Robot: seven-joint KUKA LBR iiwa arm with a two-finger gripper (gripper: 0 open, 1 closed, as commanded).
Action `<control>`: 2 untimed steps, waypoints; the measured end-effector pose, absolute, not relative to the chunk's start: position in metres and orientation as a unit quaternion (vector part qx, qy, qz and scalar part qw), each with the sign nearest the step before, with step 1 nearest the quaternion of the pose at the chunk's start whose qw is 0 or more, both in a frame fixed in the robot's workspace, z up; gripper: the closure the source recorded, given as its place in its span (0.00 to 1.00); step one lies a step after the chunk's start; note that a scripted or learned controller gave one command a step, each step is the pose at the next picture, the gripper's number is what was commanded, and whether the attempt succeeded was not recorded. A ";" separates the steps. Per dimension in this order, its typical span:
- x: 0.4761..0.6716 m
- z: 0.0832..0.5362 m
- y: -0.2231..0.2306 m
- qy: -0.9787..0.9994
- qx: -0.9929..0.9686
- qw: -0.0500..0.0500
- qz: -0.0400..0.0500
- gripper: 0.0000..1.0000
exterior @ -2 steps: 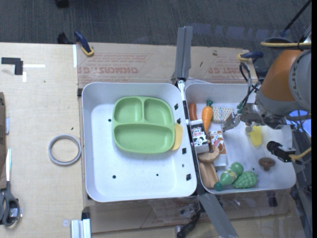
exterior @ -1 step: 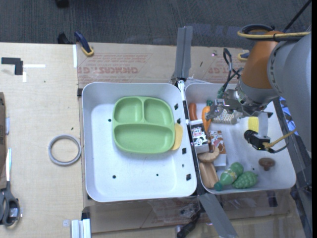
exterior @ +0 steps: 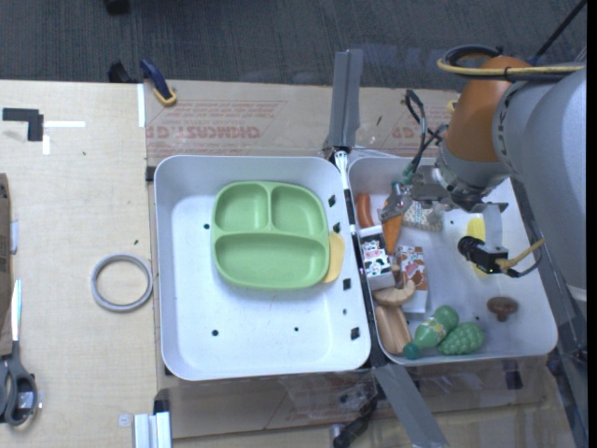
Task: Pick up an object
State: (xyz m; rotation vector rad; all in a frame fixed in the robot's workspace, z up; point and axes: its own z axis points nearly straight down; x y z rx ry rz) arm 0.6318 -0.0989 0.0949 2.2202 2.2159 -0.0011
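In the right bin [exterior: 522, 348], the front edge holds a green lumpy toy [exterior: 464, 338] beside a green bottle-shaped piece [exterior: 427, 332], with a tan bread-like piece [exterior: 392, 325] to their left. Farther back stands a small black-and-white carton [exterior: 374, 255] near the divider. Behind it, the gripper [exterior: 403, 199] hangs over an orange carrot-like stick [exterior: 393, 227]; I cannot tell its opening or whether it touches the stick.

Orange carrot [exterior: 393, 224], tilted, right bin [exterior: 532, 343]

Glossy green plastic tray [exterior: 270, 236] in a smooth white plastic bin [exterior: 187, 278].
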 end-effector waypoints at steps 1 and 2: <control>0.632 0.102 -0.098 0.708 0.706 0.001 0.000 1.00; 0.632 0.108 -0.098 0.708 0.706 0.001 -0.002 1.00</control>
